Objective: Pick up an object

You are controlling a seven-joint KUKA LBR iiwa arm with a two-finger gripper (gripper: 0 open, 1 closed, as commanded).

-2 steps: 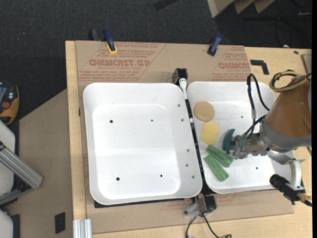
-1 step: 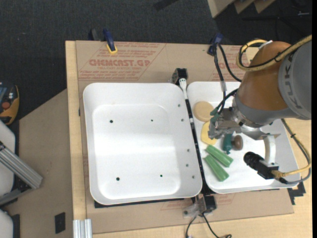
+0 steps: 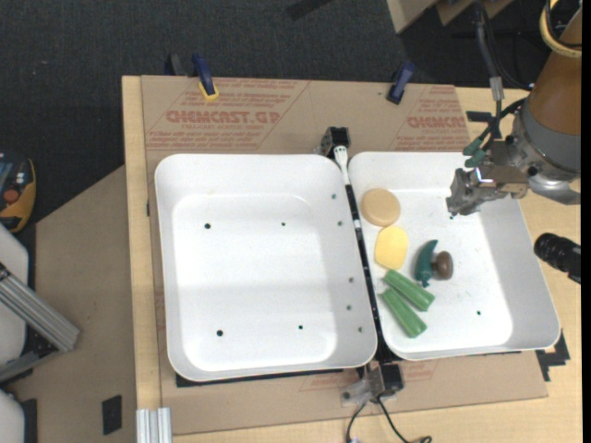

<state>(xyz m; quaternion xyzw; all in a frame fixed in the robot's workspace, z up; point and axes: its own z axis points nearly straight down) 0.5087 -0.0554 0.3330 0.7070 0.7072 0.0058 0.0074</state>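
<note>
The gripper [image 3: 464, 197] is being held above the right bin's [image 3: 489, 326] back edge, its state being impossible to tell, presumably for choosing among objects [image 3: 391, 246] being clustered along the bin's left edge.

"CHEMCAST GP" on brown board [image 3: 231, 109]

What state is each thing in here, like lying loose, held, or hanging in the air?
hand: hangs over the right bin's upper part, nothing seen in it.
tan round disc: lying loose in the right bin.
yellow piece: lying loose, just below the disc.
green pieces: lying side by side.
teal and brown thing: lying loose.
</note>
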